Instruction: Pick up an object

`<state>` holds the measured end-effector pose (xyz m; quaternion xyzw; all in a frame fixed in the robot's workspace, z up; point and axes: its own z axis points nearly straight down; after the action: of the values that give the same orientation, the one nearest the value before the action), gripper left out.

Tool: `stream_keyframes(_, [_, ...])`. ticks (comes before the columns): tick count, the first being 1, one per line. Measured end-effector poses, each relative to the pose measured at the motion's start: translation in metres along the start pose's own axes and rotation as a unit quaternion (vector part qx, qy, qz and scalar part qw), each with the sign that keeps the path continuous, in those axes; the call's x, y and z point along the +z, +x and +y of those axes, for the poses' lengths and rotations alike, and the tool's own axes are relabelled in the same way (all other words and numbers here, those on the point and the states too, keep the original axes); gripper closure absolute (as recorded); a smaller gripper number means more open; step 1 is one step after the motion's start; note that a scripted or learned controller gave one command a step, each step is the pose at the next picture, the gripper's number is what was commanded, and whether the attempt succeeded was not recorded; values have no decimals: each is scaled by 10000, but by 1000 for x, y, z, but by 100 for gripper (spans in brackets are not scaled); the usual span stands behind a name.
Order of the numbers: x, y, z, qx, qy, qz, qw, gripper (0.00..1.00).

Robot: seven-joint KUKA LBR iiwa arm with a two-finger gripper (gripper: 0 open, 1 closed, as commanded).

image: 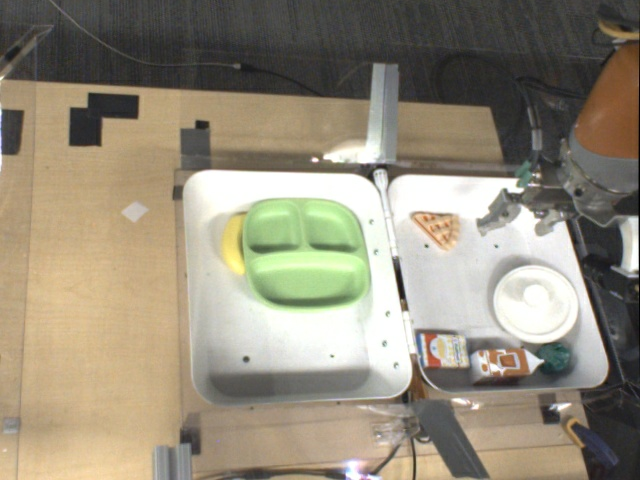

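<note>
On your left, the left bin (215,358) sits on the desk (90,298), and in it a green divided plate (303,251) lies over a yellow object (232,245) that peeks out at its left edge. Moving right, the right bin (455,303) holds a waffle-patterned pizza slice (438,229) near its top, a small red-and-white carton (442,349) and a brown carton (503,365) along the bottom wall, a white round dish (535,300), and a dark green piece (556,358) just below it. Far right, your gripper (522,214) hovers over the bin's upper right with fingers spread apart, holding nothing.
</note>
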<state>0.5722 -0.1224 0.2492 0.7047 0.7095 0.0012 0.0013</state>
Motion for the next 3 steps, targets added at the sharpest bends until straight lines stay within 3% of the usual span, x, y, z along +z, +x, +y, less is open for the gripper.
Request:
stream_keyframes(1, [108, 10, 34, -322, 4, 0, 9995, 0])
stream_keyframes(2, [149, 26, 98, -931, -11, -4, 9957, 0])
stream_keyframes(3, [163, 29, 72, -1224, -14, -3, 9925, 0])
